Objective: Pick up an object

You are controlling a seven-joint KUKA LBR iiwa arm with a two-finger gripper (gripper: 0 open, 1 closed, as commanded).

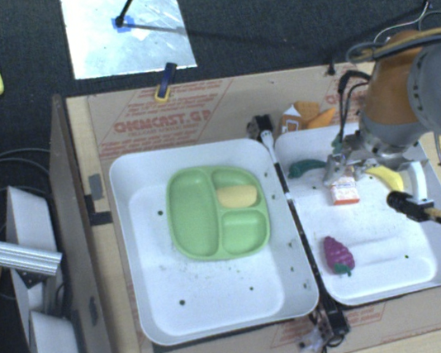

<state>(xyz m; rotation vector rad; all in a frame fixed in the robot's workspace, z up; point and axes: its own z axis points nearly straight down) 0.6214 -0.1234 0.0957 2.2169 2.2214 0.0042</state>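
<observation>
Your gripper (342, 169) sits low at the upper middle of the right bin (387, 269), right over a small orange-and-white carton (343, 190), and you cannot tell its state from here. I judge this the descent-to-grasp step; next you need a closure on the carton, then a straight lift. A banana (387, 177) lies just right, a purple fruit (339, 254) lower.

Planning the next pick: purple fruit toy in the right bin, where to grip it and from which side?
Probably straight from above, fingers across the rounded middle of the purple fruit toy. It lies flat and alone on the right bin floor, long axis toward its green stem end, with free floor on both flanks.
</observation>
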